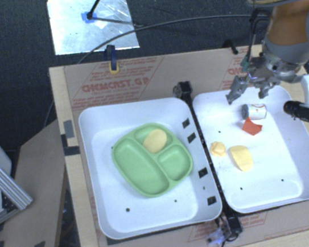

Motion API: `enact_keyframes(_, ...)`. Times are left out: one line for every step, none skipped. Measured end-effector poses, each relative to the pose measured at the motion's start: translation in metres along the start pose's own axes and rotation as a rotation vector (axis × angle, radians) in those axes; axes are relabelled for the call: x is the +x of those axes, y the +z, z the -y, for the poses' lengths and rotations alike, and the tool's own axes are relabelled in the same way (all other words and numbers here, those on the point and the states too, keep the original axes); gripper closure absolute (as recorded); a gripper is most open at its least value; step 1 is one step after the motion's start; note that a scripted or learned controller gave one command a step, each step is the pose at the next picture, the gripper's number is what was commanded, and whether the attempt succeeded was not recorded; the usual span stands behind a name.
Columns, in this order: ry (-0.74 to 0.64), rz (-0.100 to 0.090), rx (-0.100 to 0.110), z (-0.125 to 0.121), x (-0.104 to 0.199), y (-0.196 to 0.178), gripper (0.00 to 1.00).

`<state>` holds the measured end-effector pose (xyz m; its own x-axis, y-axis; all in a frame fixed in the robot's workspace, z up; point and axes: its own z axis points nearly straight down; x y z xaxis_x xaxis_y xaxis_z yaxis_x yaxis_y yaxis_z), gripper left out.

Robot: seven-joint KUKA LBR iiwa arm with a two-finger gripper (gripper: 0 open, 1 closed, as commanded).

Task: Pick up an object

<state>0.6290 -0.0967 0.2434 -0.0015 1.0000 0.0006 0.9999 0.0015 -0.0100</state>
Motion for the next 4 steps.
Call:
enact_keyframes(-0.002, 0.001, -0.012, -0.002, 0.000, -0.007, 0.00)
enact_keyframes(0.001, 0.001, -0.008, 0.004, -0.008, 0.047, 0.00)
enact_keyframes(0.000, 0.000, -0.008, 0.000, -0.003, 0.108, 0.00)
enact_keyframes(0.001, 0.001, -0.010, -0.001, -0.002, 0.159, 0.00)
